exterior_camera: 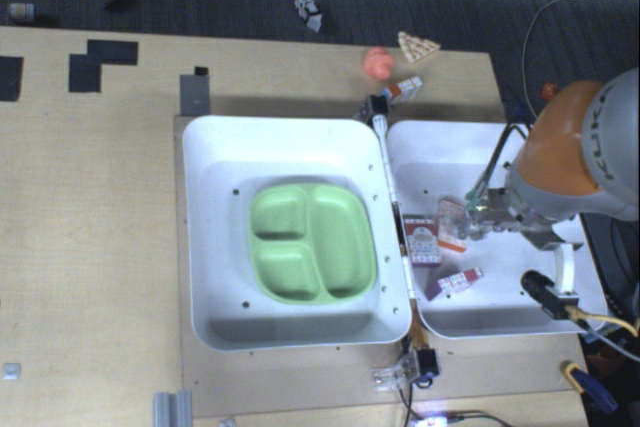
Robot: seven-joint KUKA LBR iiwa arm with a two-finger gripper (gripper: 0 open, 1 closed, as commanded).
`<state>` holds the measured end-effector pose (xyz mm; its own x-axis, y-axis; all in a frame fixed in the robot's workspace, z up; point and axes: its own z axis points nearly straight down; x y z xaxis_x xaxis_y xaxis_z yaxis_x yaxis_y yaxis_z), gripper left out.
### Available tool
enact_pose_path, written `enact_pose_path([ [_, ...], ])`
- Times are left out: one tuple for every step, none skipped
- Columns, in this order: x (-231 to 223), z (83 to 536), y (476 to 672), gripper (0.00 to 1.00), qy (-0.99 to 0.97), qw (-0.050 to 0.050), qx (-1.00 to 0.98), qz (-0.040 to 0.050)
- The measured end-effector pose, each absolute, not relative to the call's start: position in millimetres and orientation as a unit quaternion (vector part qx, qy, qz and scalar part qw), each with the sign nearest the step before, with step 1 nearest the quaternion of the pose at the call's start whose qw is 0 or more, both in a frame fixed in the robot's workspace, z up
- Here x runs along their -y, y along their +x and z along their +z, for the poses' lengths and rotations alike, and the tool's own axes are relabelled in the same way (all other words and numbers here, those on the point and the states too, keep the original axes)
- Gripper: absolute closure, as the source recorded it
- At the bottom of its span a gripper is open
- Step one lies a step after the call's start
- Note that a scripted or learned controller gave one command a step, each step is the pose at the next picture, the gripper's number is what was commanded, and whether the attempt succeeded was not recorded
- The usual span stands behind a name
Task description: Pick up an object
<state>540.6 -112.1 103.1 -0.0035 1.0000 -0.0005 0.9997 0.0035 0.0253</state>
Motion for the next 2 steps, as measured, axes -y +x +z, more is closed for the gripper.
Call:
enact_pose_path([
  [112.0,102.7,540.4,0.00,0.706,0.009,-0.708,0.0085],
  [110.4,113.8,541.9,1.00,0.705,0.009,-0.709,0.0106],
])
